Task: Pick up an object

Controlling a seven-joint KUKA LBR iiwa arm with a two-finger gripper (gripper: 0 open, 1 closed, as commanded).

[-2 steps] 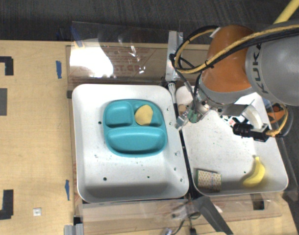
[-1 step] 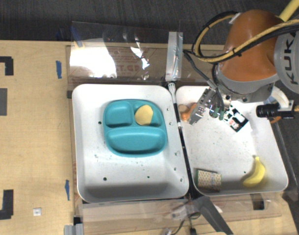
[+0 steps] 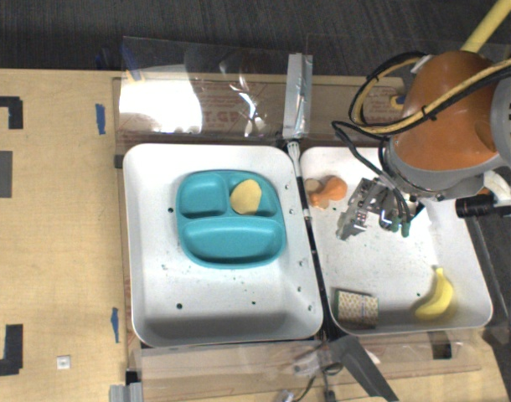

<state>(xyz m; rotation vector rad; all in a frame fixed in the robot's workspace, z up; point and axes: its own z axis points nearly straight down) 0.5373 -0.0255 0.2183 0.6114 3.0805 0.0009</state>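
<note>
Arm: the grey KUKA reached in from the right, orange band (image 3: pixel 444 111) high over the right bin (image 3: pixel 465 262)
Pincer: the pincer (image 3: pixel 369 216) hung over the upper left part of the right bin, fingers pointing down and left; whether it was spread or clenched, I could not tell, and nothing showed between the fingers
Orange object: a rounded orange thing (image 3: pixel 327 191) lay in the right bin's top left corner, just beside the pincer, apart from it
Banana: a yellow banana (image 3: pixel 436 295) sat near the bin's lower right corner, well apart from the pincer
Speckled block: a small tan speckled block (image 3: pixel 357 306) rested along the bin's bottom edge
Left bin: the left bin (image 3: pixel 155 283) carried a teal divided plate (image 3: pixel 230 237), a yellow lemon-like object (image 3: pixel 245 196) in its upper right compartment
Worktop: a pale wooden worktop (image 3: pixel 46 249) stretched away to the left
</note>
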